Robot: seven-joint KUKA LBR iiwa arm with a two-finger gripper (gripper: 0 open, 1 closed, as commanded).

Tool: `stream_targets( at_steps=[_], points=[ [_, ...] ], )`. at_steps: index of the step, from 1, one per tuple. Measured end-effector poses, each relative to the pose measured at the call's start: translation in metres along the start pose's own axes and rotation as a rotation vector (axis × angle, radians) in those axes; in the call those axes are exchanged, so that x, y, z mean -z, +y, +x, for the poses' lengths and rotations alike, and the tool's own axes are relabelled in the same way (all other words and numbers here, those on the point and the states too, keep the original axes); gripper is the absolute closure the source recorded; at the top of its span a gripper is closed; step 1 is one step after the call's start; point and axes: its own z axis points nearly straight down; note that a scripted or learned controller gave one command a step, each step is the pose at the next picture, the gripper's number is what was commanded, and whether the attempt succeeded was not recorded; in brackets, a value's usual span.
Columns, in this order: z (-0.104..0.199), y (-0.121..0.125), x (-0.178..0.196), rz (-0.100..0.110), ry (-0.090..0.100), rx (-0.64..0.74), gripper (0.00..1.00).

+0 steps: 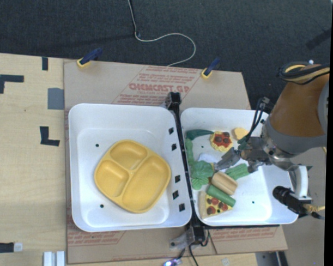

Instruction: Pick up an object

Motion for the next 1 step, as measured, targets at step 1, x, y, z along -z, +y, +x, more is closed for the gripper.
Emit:
stream_targets(
  at_steps=[1],
  points=[
    [0.0001,0.0025,0.0056,-0.012,-0.002,0.003,0.0]
  ],
)
